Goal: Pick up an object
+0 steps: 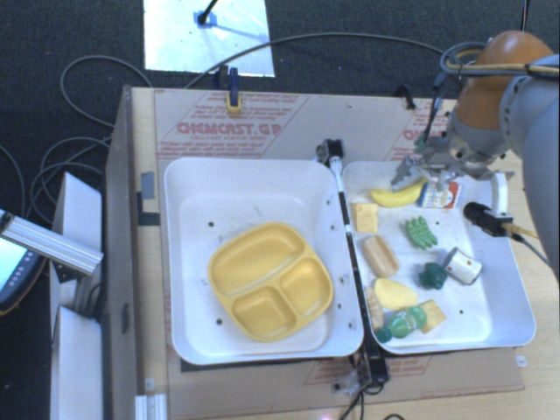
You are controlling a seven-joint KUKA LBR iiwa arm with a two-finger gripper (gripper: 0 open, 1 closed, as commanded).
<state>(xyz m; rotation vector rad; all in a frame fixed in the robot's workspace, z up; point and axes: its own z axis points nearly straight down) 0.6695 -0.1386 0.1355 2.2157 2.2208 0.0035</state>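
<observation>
My gripper [420,180] hangs over the back of the right bin [503,322], its fingers open. A yellow banana [395,196] lies just below its left finger, and a red-and-white pack [442,196] sits by the right one. Nothing is between the fingers. Further forward in the same bin lie a yellow square block [366,218], a green bunch [421,232], a tan bread roll [380,255], a silver can [462,266], a dark green piece [431,276], a yellow lemon-like shape [394,293] and a green item [398,325].
The left bin [201,208] holds a yellow divided plate [269,280]. A ridge between the two bins [348,234] runs front to back. The grey arm with its orange band [503,68] reaches in from the upper right. Cables trail across the dark floor behind the bench.
</observation>
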